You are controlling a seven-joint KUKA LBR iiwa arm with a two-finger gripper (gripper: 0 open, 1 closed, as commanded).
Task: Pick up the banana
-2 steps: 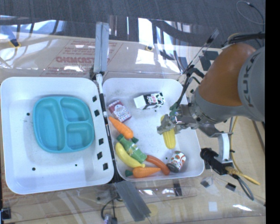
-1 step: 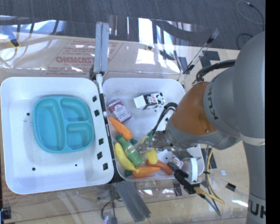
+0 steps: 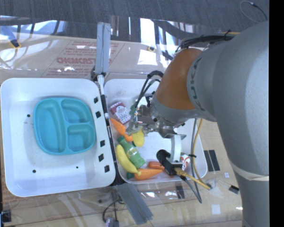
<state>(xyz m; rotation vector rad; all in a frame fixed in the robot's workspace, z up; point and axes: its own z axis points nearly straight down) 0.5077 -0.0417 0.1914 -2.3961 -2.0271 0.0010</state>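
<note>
The banana is yellow and curved, lying near the front left of the right bin, along its left wall. A green item lies against its right side. My gripper hangs low over the middle of that bin, above an orange carrot and a small yellow fruit. It is behind the banana and apart from it. The wrist and the orange band hide much of the bin's back half.
A second carrot lies at the bin's front, with a red and white packet near the back left. The left bin holds a blue divided plate. A black divider with clips separates the bins.
</note>
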